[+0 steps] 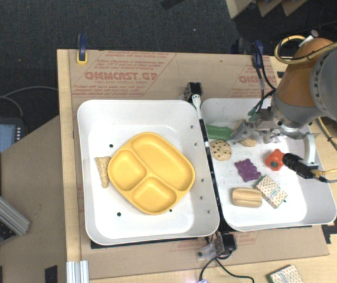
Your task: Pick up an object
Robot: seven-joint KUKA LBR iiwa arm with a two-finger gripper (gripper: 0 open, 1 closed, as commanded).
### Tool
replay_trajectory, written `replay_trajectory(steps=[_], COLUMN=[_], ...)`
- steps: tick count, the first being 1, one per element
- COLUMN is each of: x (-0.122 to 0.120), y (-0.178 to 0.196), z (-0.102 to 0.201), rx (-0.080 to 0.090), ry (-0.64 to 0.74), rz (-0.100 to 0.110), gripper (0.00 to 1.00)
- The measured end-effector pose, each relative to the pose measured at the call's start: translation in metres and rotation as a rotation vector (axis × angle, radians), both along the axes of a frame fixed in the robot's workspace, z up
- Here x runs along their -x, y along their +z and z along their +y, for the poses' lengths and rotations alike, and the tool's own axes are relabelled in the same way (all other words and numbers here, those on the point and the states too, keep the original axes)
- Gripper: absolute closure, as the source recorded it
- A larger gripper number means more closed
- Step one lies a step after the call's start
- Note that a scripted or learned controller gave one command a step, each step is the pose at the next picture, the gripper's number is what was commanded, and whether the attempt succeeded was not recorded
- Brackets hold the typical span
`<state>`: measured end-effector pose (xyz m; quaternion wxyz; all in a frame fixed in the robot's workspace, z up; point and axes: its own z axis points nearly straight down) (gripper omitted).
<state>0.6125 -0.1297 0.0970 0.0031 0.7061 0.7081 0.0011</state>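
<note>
My gripper (pixel 252 131) is down in the right bin (pixel 318 208), near its back left part. A small tan piece (pixel 249 141) lies right under it, and a green object (pixel 218 132) sits just to its left. Further toward the front of this bin lie a round cookie (pixel 220 151), a purple bunch of grapes (pixel 248 170), a red item (pixel 274 159), a tan bread roll (pixel 246 197) and a patterned packet (pixel 271 191). The grey arm with its orange band (pixel 298 84) hides the bin's back right corner.
The left bin (pixel 97 122) holds a yellow divided plate (pixel 150 173) and a tan wafer (pixel 102 171) at the plate's left. A raised rim (pixel 206 152) separates the two bins. A black cable (pixel 301 167) hangs off the wrist over the right bin.
</note>
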Motion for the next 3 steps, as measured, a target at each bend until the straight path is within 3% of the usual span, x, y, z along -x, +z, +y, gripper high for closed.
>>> replay_trajectory(steps=[1,2,3], x=[-0.036,-0.035,0.011], y=[-0.013,-0.001,0.091], z=[0.000,0.000,0.065], rx=[-0.001,0.001,-0.005], ry=[0.000,0.000,0.001], rz=[0.001,-0.001,0.008], gripper=[0.00,1.00,1.00])
